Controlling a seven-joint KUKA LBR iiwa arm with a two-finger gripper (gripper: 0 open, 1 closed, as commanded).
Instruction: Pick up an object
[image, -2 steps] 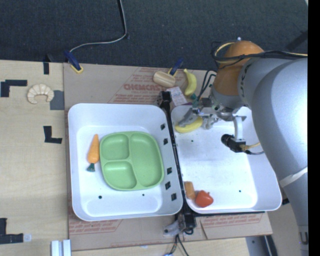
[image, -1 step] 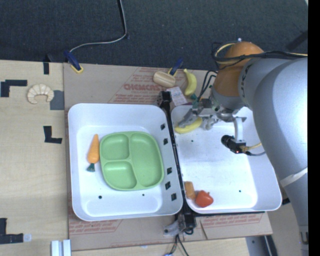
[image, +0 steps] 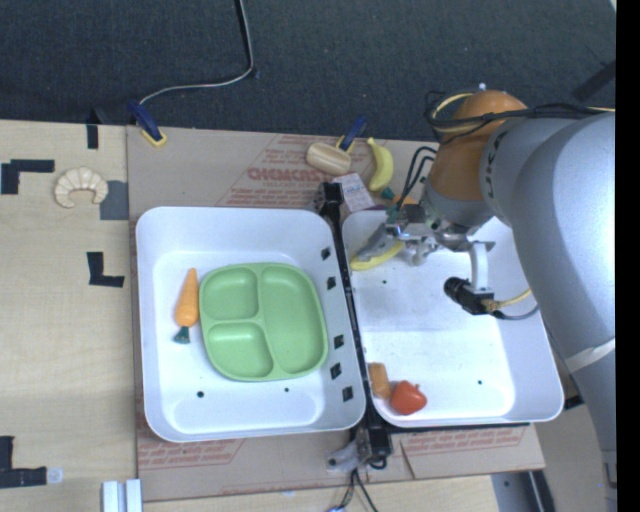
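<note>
Hand (image: 400, 243): upper part of right bin (image: 500, 395), over yellow banana (image: 366, 261) | grip: cannot tell | left bin (image: 160, 330): green plate (image: 264, 321), carrot (image: 187, 297)

Grey arm with orange band (image: 560, 190) cut off by right edge and top right corner; its bulk hides back right part of right white bin (image: 440, 330). Two-finger gripper (image: 395, 240) partly hidden under wrist. Yellow curved object (image: 372, 260) below gripper half covered, kind not clear. Small box with pale label (image: 352, 190) at back between bins, print too small to read. Brown piece (image: 378, 378) beside red tomato-like object (image: 407, 398), shape blurred. Black cable (image: 242, 40) leaves at top edge.
</note>
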